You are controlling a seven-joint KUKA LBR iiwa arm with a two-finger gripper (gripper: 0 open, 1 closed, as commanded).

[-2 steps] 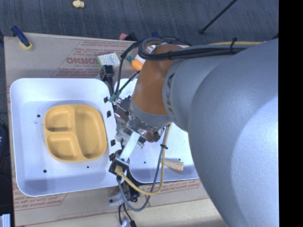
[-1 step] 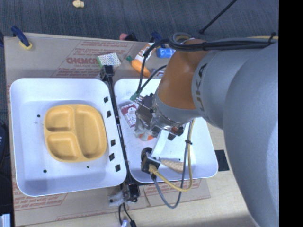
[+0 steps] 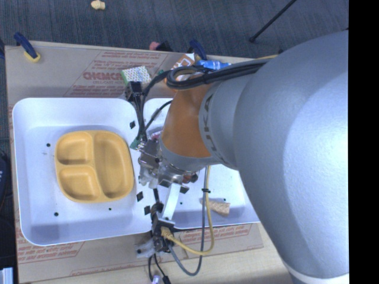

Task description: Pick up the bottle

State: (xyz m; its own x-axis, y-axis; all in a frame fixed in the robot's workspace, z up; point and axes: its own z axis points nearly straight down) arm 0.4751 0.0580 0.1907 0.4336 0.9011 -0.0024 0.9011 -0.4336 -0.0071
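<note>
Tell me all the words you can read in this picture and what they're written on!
Red printing on the cardboard under the bins: too blurred to read for sure.
Red printing along the cardboard's front edge: also too blurred.
Small patterned packet behind the bins: no readable words.

**Legible Markings**

Cardboard sheet (image 3: 106, 70) under the bins: red print along its far edge, one large word beginning "CHEMC", remainder unclear. Smaller red lines beside it and along the near edge are too blurred to read.
</note>
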